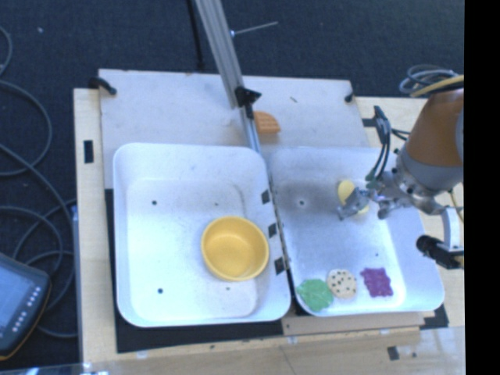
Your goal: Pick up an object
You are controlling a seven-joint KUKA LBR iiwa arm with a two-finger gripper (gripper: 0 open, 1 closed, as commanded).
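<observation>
Task progress: not yet done, by my reading; no object is seen lifted, and the grasp and raise are both left.
Hand: the hand [353, 205] sits low in the right bin [406, 287], right beside a small yellow object [346, 189]; whether its fingers are spread or pressed together, I cannot tell.
Likely target: the yellow object, in the upper middle of the right bin, touching or nearly touching the hand.
Other picks: a green piece [315, 294], a speckled cookie [341, 283] and a purple piece [377, 281] lie in a row along the near wall.
Left bin [133, 209]: holds a yellow bowl [234, 248].
Desk [172, 100]: an orange object [266, 123] lies behind the bins.
Open room: bare floor surrounds the yellow object; the dividing wall stands well to its left.
</observation>
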